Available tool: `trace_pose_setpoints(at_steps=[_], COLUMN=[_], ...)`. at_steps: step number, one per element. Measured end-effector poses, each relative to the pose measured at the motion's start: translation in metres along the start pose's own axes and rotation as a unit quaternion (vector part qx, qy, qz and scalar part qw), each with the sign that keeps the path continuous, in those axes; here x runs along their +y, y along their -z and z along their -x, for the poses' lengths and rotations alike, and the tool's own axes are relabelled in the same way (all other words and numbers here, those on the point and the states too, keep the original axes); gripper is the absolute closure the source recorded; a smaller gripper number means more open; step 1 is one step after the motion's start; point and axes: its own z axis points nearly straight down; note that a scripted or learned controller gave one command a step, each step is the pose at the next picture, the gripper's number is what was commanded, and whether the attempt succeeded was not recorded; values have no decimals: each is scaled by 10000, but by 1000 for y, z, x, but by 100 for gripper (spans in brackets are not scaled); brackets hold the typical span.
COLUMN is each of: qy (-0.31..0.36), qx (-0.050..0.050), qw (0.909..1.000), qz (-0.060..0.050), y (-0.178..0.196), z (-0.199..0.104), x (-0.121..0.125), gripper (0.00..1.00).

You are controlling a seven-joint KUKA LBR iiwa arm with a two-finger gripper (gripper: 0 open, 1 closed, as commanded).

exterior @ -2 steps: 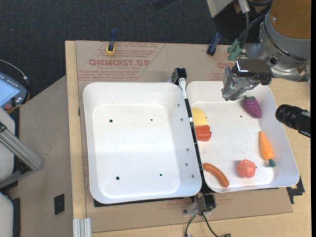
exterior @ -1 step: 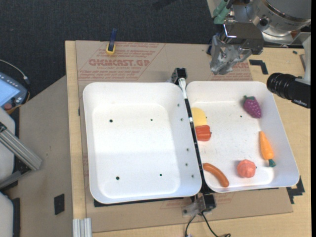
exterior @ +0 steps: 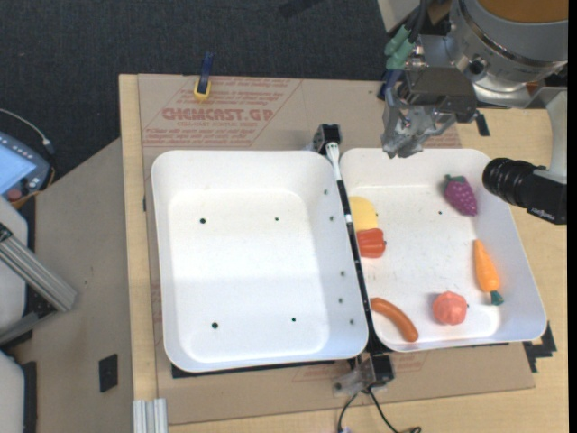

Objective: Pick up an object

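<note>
From the yellow plastic block [exterior: 362, 211] and red plastic pepper [exterior: 370, 243] by the right white bin's [exterior: 518, 242] left wall, across to the purple plastic grape bunch [exterior: 460, 195], everything lies below my gripper [exterior: 402, 146], whose grip state I cannot tell.

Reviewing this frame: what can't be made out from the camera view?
- Hand: seen from above over the right bin's far rim; whether its fingers are open or shut cannot be told.
- Arm: cut off by the top and right edges.
- Yellow item: partly tucked against the bins' divider, with the red item in front; its shape is unclear.
- Cardboard lettering: too faint to read fully.
</note>
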Motion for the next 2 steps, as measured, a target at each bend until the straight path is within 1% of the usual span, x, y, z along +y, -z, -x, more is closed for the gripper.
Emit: trace_pose_setpoints(at_steps=[1, 2], qy=[-14, -19], qx=[7, -2], qw=[10000, 10000], qz=[38, -1], y=[11, -5], z=[9, 25], x=[1, 1], gripper=[100, 100])
